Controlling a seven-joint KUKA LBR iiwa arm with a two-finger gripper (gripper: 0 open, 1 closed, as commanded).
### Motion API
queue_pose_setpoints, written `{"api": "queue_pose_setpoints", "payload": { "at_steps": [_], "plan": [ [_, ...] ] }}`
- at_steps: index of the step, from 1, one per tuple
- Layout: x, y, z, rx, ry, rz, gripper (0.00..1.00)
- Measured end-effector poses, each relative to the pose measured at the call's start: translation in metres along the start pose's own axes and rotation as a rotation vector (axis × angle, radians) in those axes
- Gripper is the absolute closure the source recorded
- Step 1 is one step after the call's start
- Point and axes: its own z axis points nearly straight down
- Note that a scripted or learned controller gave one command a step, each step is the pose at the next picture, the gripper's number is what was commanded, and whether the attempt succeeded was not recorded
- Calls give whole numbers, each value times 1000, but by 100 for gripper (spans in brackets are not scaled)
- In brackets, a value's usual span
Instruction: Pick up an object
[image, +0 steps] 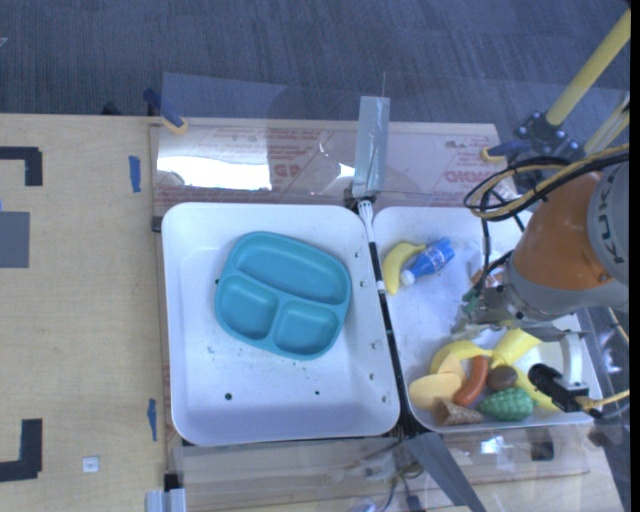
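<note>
Tool (478, 312) state unclear, blue bottle (431, 259) label unreadable, faint red lettering on panel (300, 150)

Left bin (190, 300) holds a blue divided plate (283, 293). Right bin (425, 300): banana (399, 262) touching a blue bottle (431, 258) up top — toy food pile (480, 385) at the near edge. Gripper (484, 312) low, just above that pile.

Grey arm w/ orange band reaching in from right, end effector (487, 312) angled down-left, low
</note>
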Motion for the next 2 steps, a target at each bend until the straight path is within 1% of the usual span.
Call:
{"api": "queue_pose_setpoints", "payload": {
  "at_steps": [1,2],
  "plan": [
    [-31,-45,-72,6,-1,-104,100],
    [37,17,-86,9,5,-184,100]
  ]
}}
